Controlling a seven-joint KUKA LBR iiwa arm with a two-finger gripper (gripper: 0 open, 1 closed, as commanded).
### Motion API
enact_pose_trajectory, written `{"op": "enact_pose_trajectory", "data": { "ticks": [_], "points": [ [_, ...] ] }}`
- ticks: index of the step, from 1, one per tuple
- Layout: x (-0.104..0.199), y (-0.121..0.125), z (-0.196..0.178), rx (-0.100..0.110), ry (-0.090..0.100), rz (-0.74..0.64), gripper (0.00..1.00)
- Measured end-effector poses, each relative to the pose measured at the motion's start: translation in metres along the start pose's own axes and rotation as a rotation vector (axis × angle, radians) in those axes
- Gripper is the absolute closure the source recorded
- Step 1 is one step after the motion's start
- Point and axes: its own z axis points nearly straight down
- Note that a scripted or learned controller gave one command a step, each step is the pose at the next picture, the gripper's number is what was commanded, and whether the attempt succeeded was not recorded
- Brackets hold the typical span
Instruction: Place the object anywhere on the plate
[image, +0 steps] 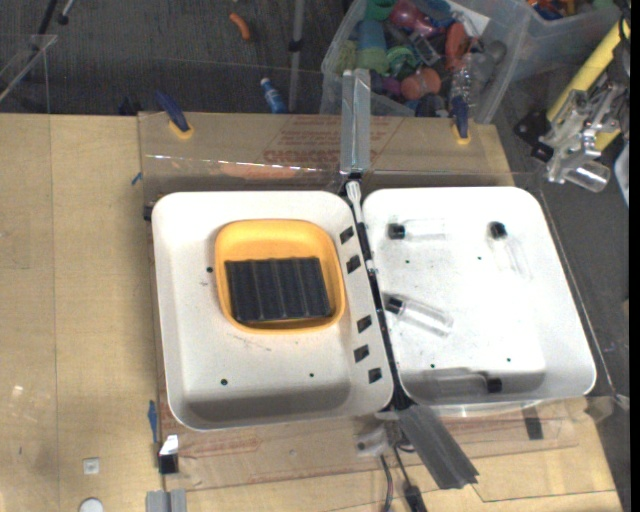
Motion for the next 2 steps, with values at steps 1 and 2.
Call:
{"op": "enact_pose_trajectory", "data": {
  "ticks": [1, 2],
  "points": [
    [-0.007, -0.062, -0.037, 0.001, -0.001, -0.176, 1.00],
    [-0.024, -0.055, -0.048, -0.001, -0.001, -0.464, 1.00]
  ]
}}
